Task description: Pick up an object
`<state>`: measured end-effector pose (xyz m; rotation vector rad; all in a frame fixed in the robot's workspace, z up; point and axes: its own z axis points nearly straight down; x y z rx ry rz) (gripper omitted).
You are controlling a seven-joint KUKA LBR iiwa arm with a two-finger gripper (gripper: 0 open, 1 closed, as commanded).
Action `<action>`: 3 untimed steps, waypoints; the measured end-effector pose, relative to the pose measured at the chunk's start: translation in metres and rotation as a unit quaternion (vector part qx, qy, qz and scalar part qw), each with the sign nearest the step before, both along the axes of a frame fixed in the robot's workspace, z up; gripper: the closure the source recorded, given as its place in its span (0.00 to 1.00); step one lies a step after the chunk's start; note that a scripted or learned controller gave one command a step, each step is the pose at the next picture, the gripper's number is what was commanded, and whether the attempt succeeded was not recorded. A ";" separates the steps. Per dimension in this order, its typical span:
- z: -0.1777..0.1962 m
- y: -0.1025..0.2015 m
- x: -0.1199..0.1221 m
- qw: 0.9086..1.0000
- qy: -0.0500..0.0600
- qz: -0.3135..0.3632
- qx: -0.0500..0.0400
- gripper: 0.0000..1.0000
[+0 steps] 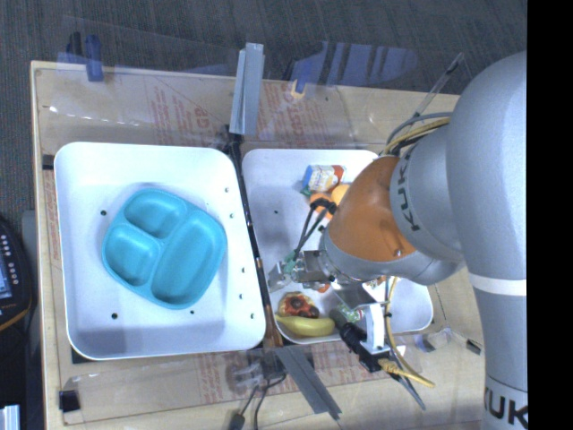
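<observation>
- One fixed camera above my bench (134,115), looking down at a slant.
- Both white bins in frame: left bin (81,240), right bin (273,186).
- My arm (483,186) enters from the right, close to the lens, covering much of the right bin.

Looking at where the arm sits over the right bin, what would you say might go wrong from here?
The banana and the reddish fruit lie touching in the right bin's front corner, so a grab may catch both or slip against the wall. The arm's bulk also hides much of that bin, so other items there may get knocked.
</observation>
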<state>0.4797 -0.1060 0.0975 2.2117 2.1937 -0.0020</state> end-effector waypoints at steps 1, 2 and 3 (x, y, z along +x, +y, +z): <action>0.000 0.000 0.000 1.000 0.000 0.000 0.000 0.00; 0.000 0.001 0.000 1.000 -0.001 -0.001 -0.001 0.00; -0.003 0.002 0.085 1.000 0.005 0.001 0.002 0.00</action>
